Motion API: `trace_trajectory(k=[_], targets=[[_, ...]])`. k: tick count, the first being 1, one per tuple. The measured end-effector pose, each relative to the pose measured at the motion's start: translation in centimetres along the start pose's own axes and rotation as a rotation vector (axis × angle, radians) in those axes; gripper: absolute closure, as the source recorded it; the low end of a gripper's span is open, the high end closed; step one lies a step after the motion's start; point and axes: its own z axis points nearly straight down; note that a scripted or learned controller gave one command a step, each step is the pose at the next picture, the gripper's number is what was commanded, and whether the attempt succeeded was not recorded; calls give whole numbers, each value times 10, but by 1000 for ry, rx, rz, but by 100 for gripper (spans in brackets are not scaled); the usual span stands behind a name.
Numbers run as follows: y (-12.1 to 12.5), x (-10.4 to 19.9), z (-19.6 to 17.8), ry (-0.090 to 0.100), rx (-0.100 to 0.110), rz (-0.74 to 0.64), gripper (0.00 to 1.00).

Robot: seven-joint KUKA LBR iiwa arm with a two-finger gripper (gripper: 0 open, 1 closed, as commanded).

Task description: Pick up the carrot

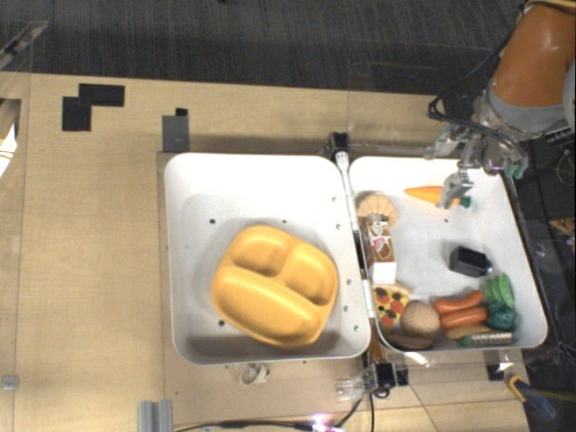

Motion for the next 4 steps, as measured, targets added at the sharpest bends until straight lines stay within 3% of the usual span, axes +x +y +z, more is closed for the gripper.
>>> trace_trajectory(k=[2, 3, 4], targets=[[-53, 2, 106, 10, 0, -73, 0], [-35, 22, 103, -4, 5, -262, 0], [-56, 41, 105, -2, -2, -112, 0]])
